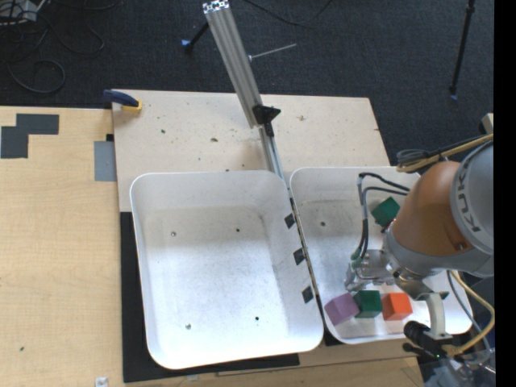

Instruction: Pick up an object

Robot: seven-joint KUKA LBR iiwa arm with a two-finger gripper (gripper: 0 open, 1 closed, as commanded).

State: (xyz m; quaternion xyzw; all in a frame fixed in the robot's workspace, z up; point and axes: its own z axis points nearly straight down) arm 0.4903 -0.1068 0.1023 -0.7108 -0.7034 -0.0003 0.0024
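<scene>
The arm (439,216) is in from the right, bent low over the right bin (330,196), orange band showing above the wrist. The end effector (364,274) hangs just above the cluster at that bin's near edge, and whether its fingers are spread or closed I cannot tell; the wrist and cables crowd the view. Directly beneath it sits a dark green block (369,303), with a purple block (342,308) touching it on the left side and an orange block (397,305) just beside it on the right. Another green block (386,211) lies farther back in the same bin, partly behind the arm. The left bin (161,216) sits alongside on the worktop (185,127), rims meeting in the middle.
</scene>
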